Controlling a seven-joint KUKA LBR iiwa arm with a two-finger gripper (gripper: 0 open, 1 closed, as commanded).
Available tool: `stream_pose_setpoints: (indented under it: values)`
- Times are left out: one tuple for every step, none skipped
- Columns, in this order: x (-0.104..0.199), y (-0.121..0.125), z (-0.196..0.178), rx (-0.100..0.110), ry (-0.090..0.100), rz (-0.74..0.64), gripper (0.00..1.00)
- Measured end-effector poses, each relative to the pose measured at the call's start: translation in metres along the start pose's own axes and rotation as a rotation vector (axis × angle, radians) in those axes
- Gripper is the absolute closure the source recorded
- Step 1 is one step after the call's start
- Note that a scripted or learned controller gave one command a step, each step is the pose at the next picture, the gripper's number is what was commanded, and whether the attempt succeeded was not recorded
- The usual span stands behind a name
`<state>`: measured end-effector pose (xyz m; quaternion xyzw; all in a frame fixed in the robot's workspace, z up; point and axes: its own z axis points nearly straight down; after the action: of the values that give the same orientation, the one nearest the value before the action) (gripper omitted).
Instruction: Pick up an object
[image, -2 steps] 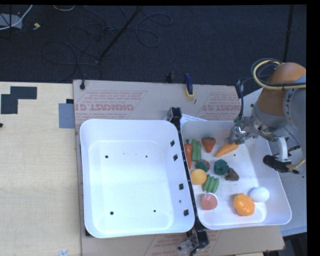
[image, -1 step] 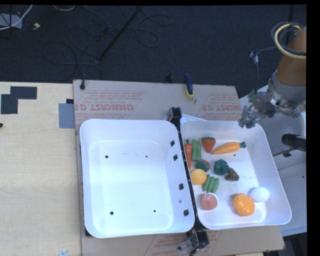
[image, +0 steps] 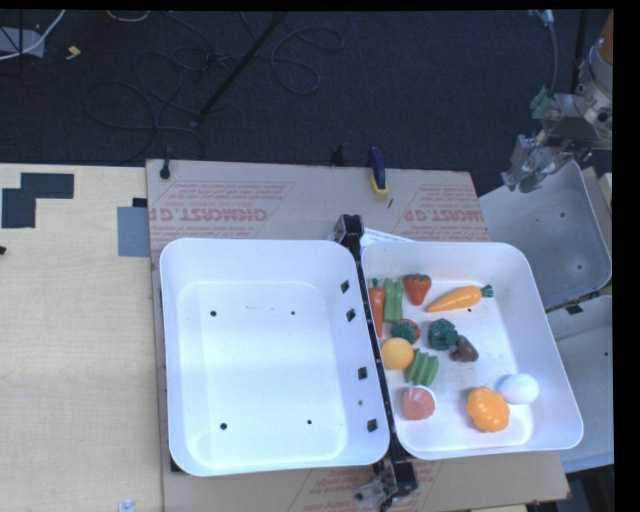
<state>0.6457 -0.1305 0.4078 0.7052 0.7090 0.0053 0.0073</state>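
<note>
Dark floor beyond the bench — end effector (image: 527, 170) past right bin (image: 545, 300) rim, grip state unclear.

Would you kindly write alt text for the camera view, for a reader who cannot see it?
Two white bins sit side by side; the right bin holds toy foods, among them a carrot, a white egg and a strawberry. The gripper hangs beyond that bin's far right corner, away from the toys.

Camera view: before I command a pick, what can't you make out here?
- Gripper: small and blurred at the upper right, so finger state is unreadable.
- Arm: cut off by the frame's right edge.
- Brown piece beside the dark green toy in the right bin: too small to identify.
- Red toy: partly tucked against the bins' divider.
</note>
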Motion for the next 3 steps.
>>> stream_pose_setpoints:
  values:
    - [0.024, 0.001, -0.140, 0.003, 0.001, 0.002, 1.00]
    - [0.084, -0.010, -0.005, 0.034, 0.006, 0.000, 1.00]
    - [0.115, 0.001, -0.138, 0.006, 0.003, 0.001, 1.00]
